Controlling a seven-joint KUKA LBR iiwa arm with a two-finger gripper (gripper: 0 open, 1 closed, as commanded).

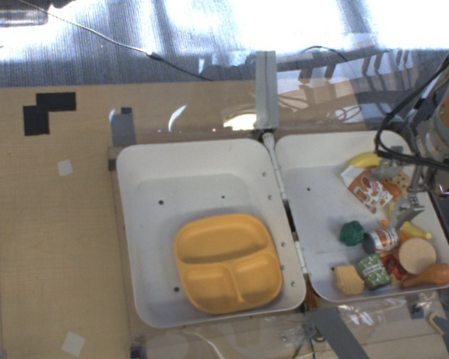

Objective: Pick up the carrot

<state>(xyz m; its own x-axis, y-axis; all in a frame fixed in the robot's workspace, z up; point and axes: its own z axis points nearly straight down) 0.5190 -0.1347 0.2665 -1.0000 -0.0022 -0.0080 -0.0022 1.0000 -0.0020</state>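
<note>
In the right bin (320, 205), an orange piece that looks like the carrot (392, 189) lies at the far right, next to an orange-and-white packet (368, 189). The arm's wrist partly hides it. My gripper (406, 212) hangs low over that corner, just in front of the orange piece and above a small yellow item (415, 231). Nothing is seen held in it.
The right bin also holds a yellow banana (363, 159), green broccoli (352, 232), a small can (383, 239), a green tin (373, 271), a cracker (346, 279), a tan disc (416, 256) and a drumstick (432, 276). An orange divided tray (228, 262) lies in the left bin (150, 220).
</note>
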